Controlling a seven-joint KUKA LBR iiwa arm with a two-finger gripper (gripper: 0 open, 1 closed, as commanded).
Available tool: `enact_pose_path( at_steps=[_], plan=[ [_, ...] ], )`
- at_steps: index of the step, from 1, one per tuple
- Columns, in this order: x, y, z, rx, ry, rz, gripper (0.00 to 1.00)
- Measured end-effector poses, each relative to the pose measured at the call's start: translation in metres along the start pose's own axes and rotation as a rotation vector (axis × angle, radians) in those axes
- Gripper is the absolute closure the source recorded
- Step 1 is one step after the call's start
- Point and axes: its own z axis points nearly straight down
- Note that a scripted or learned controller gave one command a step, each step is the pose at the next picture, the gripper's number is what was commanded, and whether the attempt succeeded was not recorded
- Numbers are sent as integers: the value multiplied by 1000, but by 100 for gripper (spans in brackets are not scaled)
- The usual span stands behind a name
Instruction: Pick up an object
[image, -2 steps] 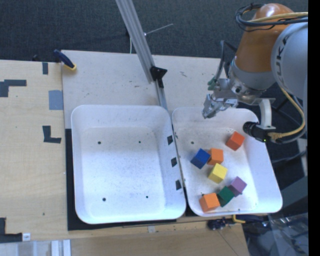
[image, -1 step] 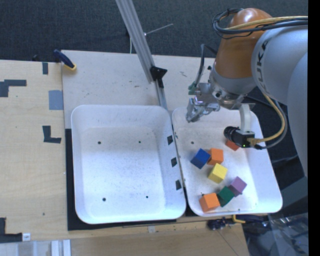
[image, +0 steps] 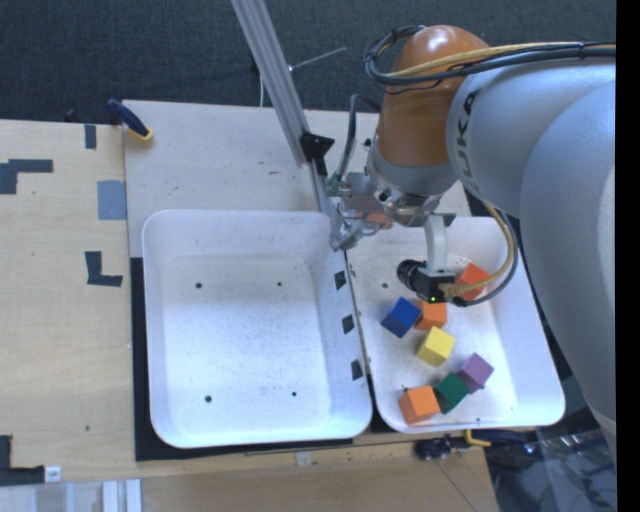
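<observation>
Camera view is showing the gripper (image: 344, 236) hanging over the ridge where the left bin (image: 160, 240) and the right bin (image: 535, 395) are meeting, at their far end. It is pointing down, and nothing is showing in its grasp. Whether it is spread or pressed together I cannot tell, since the tip is small and blurred against the white rim.

Every candidate for picking is lying in the right bin, toward the view's right and nearer edge from the gripper tip. The blue block (image: 401, 317) is sitting closest to the tip, with an orange block (image: 433, 314) touching its far side and the yellow block (image: 436, 346) just beyond that. Further out, the purple block (image: 477, 370), the green block (image: 452, 390) and a second orange block (image: 420, 403) are crowding together near the bin's front wall.

I am judging the arm (image: 430, 90) to be hovering between bins because no target is engaged yet. The blue block, standing a little apart on its open side, is looking like the easiest to take.
</observation>
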Motion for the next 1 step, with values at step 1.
enact_pose_path(
  at_steps=[1],
  plan=[
    [48,12,11,-3,0,0,100]
  ],
)
